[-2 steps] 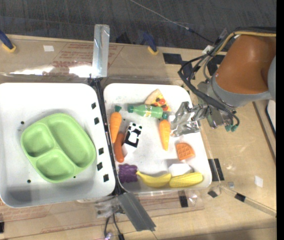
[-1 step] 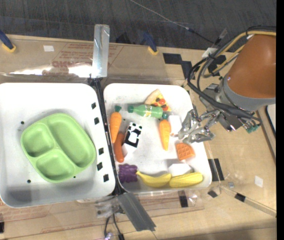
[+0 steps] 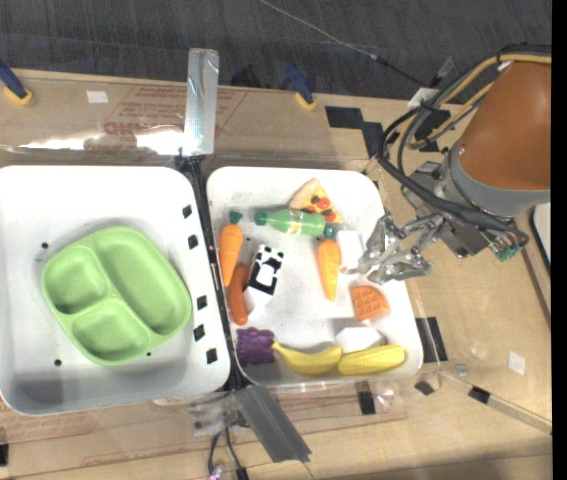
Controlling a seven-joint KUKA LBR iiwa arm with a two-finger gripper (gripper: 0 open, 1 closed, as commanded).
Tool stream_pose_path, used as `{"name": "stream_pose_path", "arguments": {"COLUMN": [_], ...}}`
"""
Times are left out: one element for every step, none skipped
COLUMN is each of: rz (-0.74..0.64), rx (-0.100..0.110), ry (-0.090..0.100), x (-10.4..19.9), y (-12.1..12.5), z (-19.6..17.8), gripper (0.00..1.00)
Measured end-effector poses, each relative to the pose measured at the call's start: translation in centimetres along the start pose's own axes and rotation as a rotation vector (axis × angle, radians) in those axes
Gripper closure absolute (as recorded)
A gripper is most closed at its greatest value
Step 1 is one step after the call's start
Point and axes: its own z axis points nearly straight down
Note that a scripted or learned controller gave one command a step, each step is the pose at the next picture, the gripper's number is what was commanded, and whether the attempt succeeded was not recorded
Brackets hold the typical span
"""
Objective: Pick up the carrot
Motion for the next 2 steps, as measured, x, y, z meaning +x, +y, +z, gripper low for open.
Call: {"name": "stream_pose_path", "arguments": {"rz": [-0.159, -0.369], "rx": [-0.002, -0.008], "ry": [0.002, 0.004], "x": [1.6, 3.8], "y": [-3.7, -2.2], "z": [-6.8, -2.6], "gripper": [1.00, 1.00]}}
